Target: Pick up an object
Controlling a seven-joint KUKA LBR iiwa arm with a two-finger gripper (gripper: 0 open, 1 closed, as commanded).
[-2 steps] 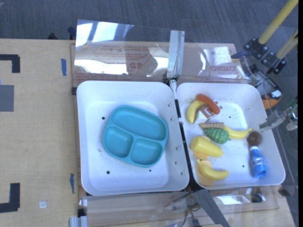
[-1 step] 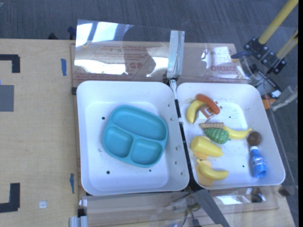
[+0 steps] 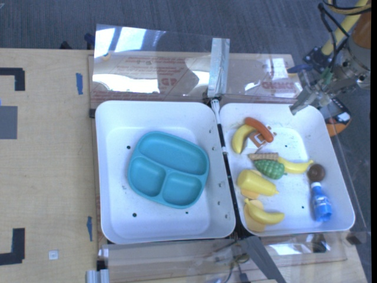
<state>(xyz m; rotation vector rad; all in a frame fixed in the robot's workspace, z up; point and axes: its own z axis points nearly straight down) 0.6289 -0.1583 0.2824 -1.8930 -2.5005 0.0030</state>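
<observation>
Farthest from the gripper, across the counter (image 3: 47, 158) to its left, the left bin (image 3: 112, 128) carried a blue divided plate (image 3: 168, 168), well apart from anything the arm could reach at that moment. Closer in, the right bin (image 3: 339, 175) held all the candidates for the pick. A yellow banana (image 3: 240, 139) and an orange-red sausage-shaped piece (image 3: 260, 129) lay nearest the gripper, below and to its left. Further down from it sat a green ridged piece (image 3: 271, 169) touching a long yellow piece (image 3: 297, 167), with a yellow lumpy fruit (image 3: 257, 184) beside them and another banana (image 3: 262, 215) lowest of all, well apart from the gripper. A small brown round piece (image 3: 316, 172) and a blue bottle (image 3: 320, 204) lay almost straight below the gripper, along the bin's right side.

The gripper (image 3: 306, 102) hung at the bin's upper right corner, over the rim rather than over the objects, and whether it was released or clenched could not be told at that size and angle; nothing could be seen in its grasp.

The task looked to be at the approach step, no object yet chosen or lifted. The next move would call for travel leftward and down into the bin, settling over one item with clear space around it; the sausage-shaped piece or the bottle seemed least crowded.
</observation>
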